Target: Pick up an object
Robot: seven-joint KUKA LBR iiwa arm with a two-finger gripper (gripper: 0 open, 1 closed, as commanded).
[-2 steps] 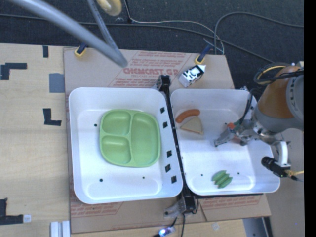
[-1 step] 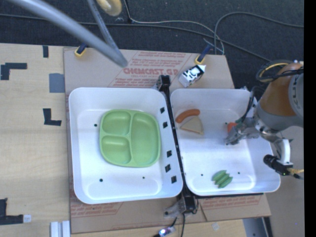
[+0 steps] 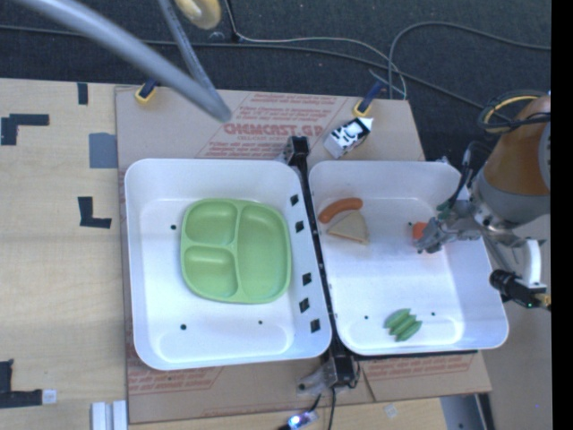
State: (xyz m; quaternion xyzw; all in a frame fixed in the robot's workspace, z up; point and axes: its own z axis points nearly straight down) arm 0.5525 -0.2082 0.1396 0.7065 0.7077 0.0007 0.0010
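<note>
My gripper (image 3: 430, 238) is down in the right bin (image 3: 466, 325), near its right wall, at a small red-orange object (image 3: 417, 230) that touches its tip on the left side. A pizza-slice toy (image 3: 346, 220) with an orange crust lies in the same bin's upper left. A green pea-pod toy (image 3: 402, 323) rests near the bin's front edge. The grey arm with its orange band (image 3: 517, 164) reaches in from the right.
The left bin (image 3: 152, 330) bears a green divided plate (image 3: 236, 249). A black divider with clips (image 3: 309, 240) runs between the bins. A grey pole (image 3: 116, 34) slants across the upper left, above the bench. Cables lie behind the bins.
</note>
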